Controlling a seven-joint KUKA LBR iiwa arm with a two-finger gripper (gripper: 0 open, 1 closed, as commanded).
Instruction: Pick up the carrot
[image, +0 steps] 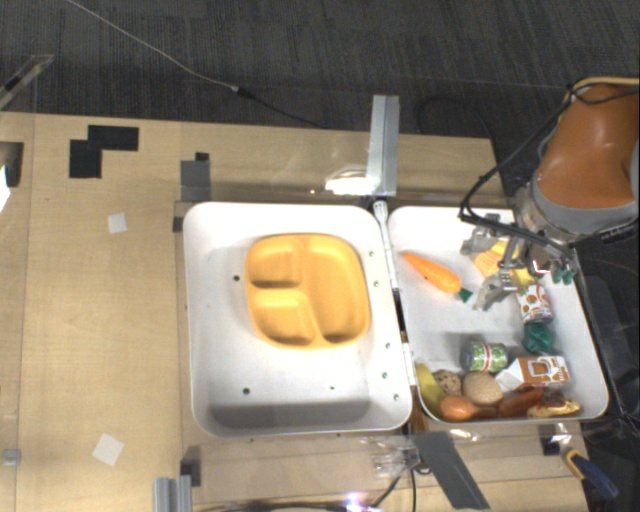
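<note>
The carrot (432, 271) lies on the floor of the right bin (592, 350), up in its far left part, close to the divide between the two bins; it sits at a slant, its orange body running toward the left and far side and its small green end pointing to the right and near side. Nothing is touching it. The arm (588, 150), with its orange band, leans in from the right over the far right corner of that same bin, and the gripper (507, 272) hangs off its end, just right of the carrot's green tip but apart from it. From where I stand the metal fingers are a tangle of grey against a yellow item (487, 262) lying under them, and I cannot tell whether they are spread or closed; nothing is seen between them. Along the near edge of the right bin there is a heap of toy food (495, 393): a green can on its side, a banana, a brown round piece, a small carton and some reddish bits. A couple of small packets lie along the right wall. The left bin (215, 330) holds a yellow divided plate (303, 288), set toward its far half, with three shallow compartments. Both bins rest side by side on the wooden bench (90, 330).
</note>
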